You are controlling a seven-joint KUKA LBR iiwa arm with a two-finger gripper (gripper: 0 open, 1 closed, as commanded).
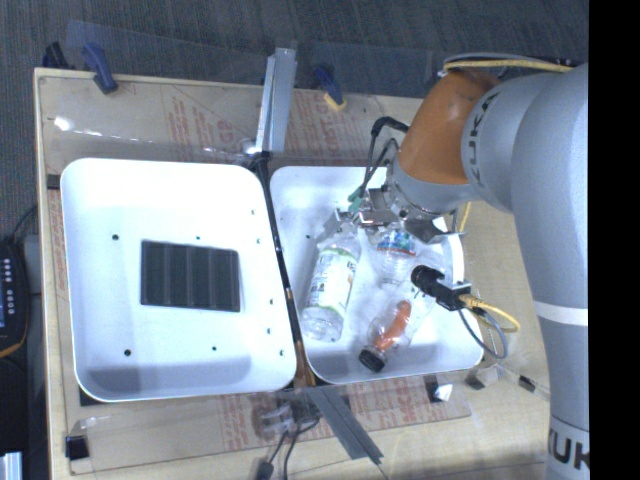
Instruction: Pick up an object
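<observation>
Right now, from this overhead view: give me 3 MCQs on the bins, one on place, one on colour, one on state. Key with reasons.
1. Which bin holds the clear plastic bottle?
A. left bin
B. right bin
C. neither, it lies on the bench

2. What colour is the item inside the small clear container near the right bin's front edge?
A. orange
B. blue
C. green

3. How does the clear plastic bottle lie?
A. upright on its base
B. on its side
C. lifted clear of the bin

Key: 1 B, it rests on the right bin's floor, beside the divider; 2 A, orange shows through the clear wall; 3 B, its length lies flat along the bin floor, left of the gripper.
</observation>
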